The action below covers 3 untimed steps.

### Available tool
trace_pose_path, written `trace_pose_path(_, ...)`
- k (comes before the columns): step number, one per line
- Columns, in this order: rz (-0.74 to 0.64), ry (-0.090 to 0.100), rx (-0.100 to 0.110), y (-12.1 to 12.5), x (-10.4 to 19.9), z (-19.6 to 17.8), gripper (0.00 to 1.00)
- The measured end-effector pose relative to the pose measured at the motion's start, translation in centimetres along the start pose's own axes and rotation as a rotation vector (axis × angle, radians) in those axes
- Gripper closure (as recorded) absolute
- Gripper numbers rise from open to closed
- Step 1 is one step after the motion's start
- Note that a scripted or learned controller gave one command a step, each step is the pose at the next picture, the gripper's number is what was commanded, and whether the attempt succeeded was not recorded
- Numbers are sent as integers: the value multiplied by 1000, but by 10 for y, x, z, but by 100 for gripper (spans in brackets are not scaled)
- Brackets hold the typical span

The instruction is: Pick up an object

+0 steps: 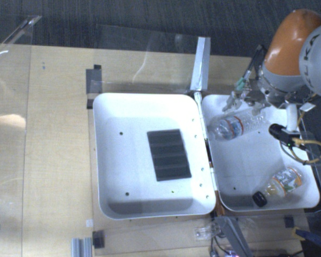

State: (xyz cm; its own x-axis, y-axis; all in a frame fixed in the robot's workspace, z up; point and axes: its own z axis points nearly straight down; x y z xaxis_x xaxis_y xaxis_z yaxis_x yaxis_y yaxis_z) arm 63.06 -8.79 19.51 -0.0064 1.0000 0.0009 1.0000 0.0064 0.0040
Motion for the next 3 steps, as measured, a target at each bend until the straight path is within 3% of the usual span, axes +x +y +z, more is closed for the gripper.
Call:
trace_pose_path(1, -266, -2, -6, 10, -23, 107, 0)
trace_pose_path(2, -308, -2, -8, -49, -3, 105, 0)
trace_pose_path(3, -356, -4, -10, -116, -15, 104, 0)
